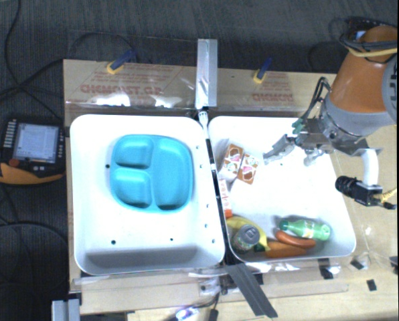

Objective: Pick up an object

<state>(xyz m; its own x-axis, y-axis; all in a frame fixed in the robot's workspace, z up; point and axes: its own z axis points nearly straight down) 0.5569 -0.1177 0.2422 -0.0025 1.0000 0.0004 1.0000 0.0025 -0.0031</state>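
My gripper (294, 152) hangs over the back of the right bin (320, 192), fingers spread open with nothing between them. A small red-and-white patterned carton (240, 164) lies just left of it, near the bin's dividing wall. At the bin's front lie a green bottle (305, 229), an orange carrot-like piece (290, 247) and a yellow and grey item (246, 236), bunched together.
The left bin (99, 246) holds a blue sectioned plate (151, 171). A handheld pendant (31, 147) lies on the floor at far left. A black cylinder on the arm's mount (353, 186) juts over the right bin's edge. A metal bar (207, 79) stands behind the bins.
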